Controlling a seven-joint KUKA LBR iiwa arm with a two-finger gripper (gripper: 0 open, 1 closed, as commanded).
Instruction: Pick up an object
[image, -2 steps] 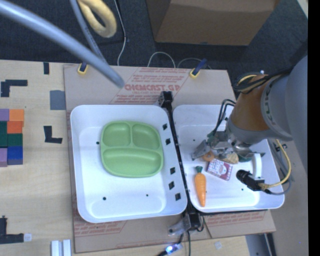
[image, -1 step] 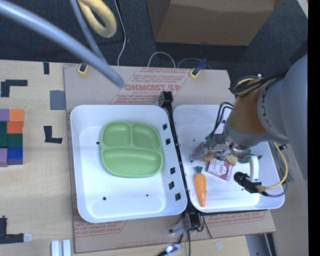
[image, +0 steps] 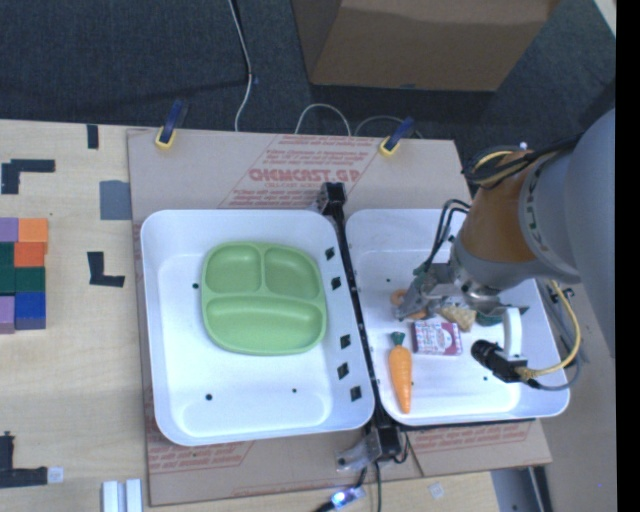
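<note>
Camera view: my gripper (image: 418, 300), jaw state unreadable, hangs beside the carton (image: 436, 337) and carrot (image: 400, 372); crowding risks a miss.

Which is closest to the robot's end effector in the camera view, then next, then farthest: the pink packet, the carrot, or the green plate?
From the end effector:
1. Pink packet, just below it, right bin.
2. Carrot, lower, near the divider.
3. Green plate, in the left bin.
</note>
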